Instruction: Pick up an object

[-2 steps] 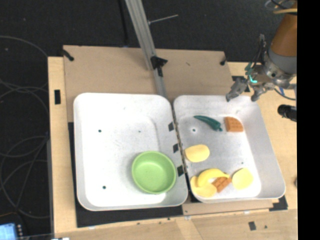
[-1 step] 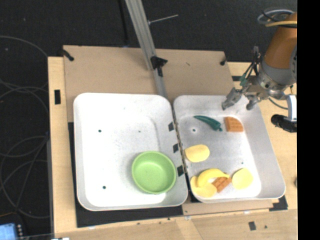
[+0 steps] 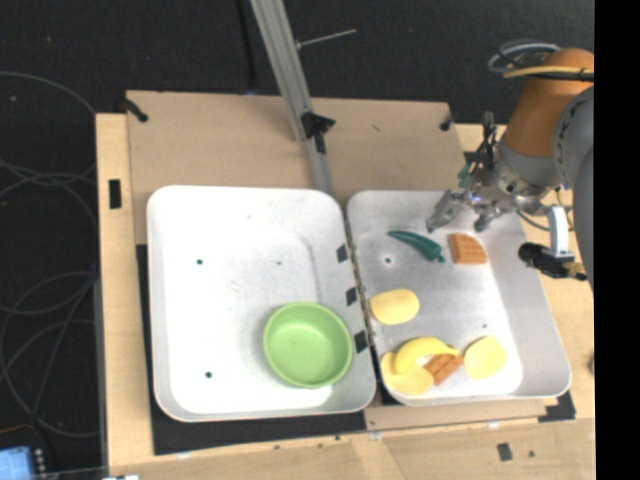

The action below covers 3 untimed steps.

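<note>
The right bin (image 3: 520, 298) holds several small objects: a teal curved piece (image 3: 416, 243), an orange-brown block (image 3: 467, 248), a yellow lump (image 3: 394, 306), a yellow round piece (image 3: 485, 357), and a yellow piece (image 3: 415, 356) with a small orange stick (image 3: 444, 368) on it. My gripper (image 3: 462, 212) hangs over the bin's far right part, its fingers (image 3: 441, 213) spread apart just above the orange-brown block and right of the teal piece. Nothing sits between them.
A green bowl (image 3: 308, 343) rests in the left bin (image 3: 200, 268) near its front right corner. A slanted metal pole (image 3: 285, 63) rises behind the bins. The arm's orange band (image 3: 545, 108) stands at the right edge.
</note>
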Motion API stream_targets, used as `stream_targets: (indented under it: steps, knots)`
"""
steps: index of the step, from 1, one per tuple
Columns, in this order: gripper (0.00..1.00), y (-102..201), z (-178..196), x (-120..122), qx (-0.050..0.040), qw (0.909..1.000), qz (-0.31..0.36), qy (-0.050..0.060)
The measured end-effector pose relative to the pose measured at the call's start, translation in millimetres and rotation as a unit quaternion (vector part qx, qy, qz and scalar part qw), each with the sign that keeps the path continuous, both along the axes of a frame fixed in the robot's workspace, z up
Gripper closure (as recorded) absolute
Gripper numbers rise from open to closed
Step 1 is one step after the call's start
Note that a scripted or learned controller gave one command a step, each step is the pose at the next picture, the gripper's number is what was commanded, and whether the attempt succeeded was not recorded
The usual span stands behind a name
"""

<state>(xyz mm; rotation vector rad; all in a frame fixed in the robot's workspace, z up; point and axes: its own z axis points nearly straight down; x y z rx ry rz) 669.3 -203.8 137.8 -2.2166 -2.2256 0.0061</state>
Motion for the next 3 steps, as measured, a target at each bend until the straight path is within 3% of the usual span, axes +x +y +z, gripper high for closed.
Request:
stream_targets:
  steps: [1, 2, 3]
  knots:
    - [0.00, -2, -38, 0, -0.0007, 1.0000, 0.001, -0.001]
    - [1.00, -3, -24, 1, -0.0032, 1.0000, 0.002, -0.004]
    - [1.00, -5, 42, 4, 0.0005, 1.0000, 0.001, -0.006]
